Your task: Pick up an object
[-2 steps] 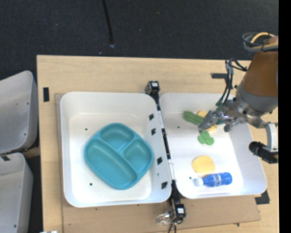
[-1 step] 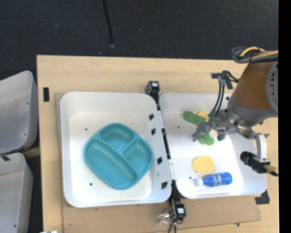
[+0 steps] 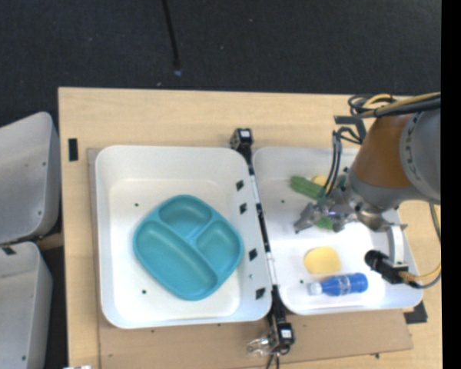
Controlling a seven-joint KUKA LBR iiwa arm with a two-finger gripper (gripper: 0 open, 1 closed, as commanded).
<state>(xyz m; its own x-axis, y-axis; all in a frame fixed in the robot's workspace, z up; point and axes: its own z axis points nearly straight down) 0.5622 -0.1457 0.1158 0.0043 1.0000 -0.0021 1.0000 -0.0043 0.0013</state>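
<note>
From my remote station I see the arm (image 3: 392, 156) reaching in from the right, over the right bin (image 3: 280, 283). The gripper (image 3: 316, 217) is low in the upper middle part of this bin. Its grey fingers (image 3: 304, 222) point to the left and look somewhat spread, but the picture is blurred there and I cannot tell how far open they are, or whether they have hold of anything.

Just above the gripper, touching or almost touching it, lies a green object (image 3: 303, 184), long in shape and tilted. Beside its right end there is a small yellow piece (image 3: 320, 181), partly hidden by the arm. Below the gripper, clearly apart from it, a round yellow object (image 3: 322, 260) rests on the bin floor. Just below this one lies a blue bottle (image 3: 339, 284) on its side, with the white cap toward the left, near the front wall of the bin.

In the left bin (image 3: 107, 206) there is a teal plate with compartments (image 3: 187, 245), lying flat in the middle, well apart from the gripper
</note>
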